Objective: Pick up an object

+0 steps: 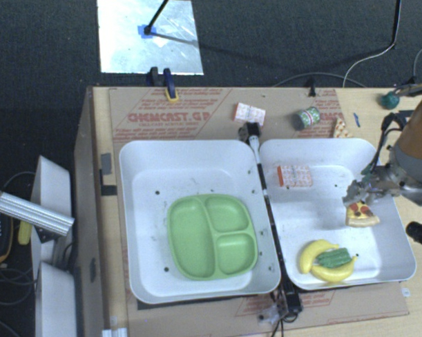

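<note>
Arm enters from the right & is cut off by the frame edge; only the wrist section & the gripper are in view. Gripper finger state: cannot tell, the tip is small & blurred against the white bin floor. Pizza slice toy is partly overlapped at its top edge by the gripper tip; contact vs. gap between them cannot be resolved.

Task obj. positions, right bin:
- Pizza slice toy: right-centre of bin floor, directly below the gripper tip in the picture, near the right wall.
- Banana w/ green item lying on top of it: front of bin, close to the front wall, apart from the gripper.
- Small white packet w/ red print: back-left area of bin floor, well apart from the gripper.

Left bin holds a green divided plate, 3 compartments, near centre-front.

Clearances: the 2 bins touch along a centre seam. Middle of right bin floor, between packet, pizza & banana, is open. On the bench behind the bins: a small white carton & a green can, both outside the bin walls.
</note>
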`<state>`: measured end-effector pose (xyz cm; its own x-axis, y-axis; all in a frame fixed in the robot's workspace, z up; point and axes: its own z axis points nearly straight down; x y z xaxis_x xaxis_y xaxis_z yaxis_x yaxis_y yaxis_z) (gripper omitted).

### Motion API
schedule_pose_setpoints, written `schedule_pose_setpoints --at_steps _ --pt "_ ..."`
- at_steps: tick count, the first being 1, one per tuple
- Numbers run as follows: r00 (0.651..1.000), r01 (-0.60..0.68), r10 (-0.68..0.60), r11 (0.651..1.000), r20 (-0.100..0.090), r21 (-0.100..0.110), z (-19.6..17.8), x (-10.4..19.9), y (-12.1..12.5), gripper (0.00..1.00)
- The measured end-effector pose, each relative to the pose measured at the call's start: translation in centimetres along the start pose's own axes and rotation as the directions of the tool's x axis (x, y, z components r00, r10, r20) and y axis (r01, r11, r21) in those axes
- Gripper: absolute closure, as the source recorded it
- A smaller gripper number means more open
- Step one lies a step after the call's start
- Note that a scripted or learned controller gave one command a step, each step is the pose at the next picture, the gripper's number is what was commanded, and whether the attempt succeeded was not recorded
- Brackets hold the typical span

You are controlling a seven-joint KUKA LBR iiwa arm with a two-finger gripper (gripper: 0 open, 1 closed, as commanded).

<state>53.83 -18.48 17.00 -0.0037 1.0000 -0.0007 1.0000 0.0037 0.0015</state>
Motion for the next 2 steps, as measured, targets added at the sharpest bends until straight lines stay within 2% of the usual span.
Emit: schedule_pose_setpoints --at_steps 1,2 --pt "1.000 0.001 -0.001 1.000 0.000 -0.001 0.65 1.31 4.89 1.00" --pt "1.000 0.001 -0.001 1.000 0.000 -0.001 0.64 1.26 4.87 0.00"
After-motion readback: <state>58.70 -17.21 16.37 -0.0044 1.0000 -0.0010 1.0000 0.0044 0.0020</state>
